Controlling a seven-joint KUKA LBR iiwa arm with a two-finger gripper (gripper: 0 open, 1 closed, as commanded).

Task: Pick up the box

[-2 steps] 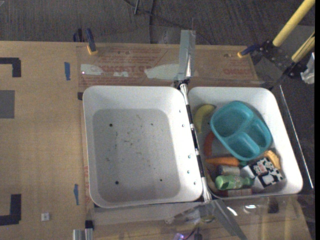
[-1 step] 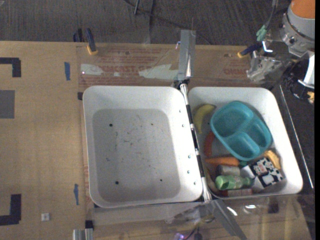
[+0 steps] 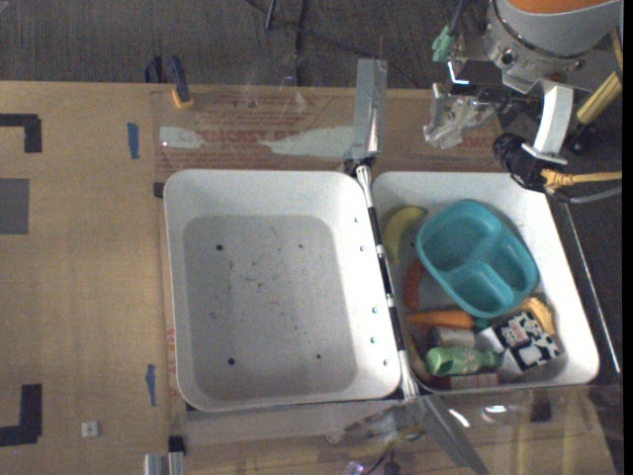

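Black-and-white cow-patterned box (image 3: 527, 341), teal tray (image 3: 478, 258)

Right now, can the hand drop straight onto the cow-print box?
Probably yes, awkwardly: the cow-print box lies uncovered in the right bin, but the teal tray and yellow item crowd it.

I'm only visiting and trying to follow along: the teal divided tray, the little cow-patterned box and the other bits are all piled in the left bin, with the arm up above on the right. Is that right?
Not quite. The camera view shows the teal divided tray, the cow-patterned box and the other items in the right bin, not the left bin. The arm is indeed up above on the right.
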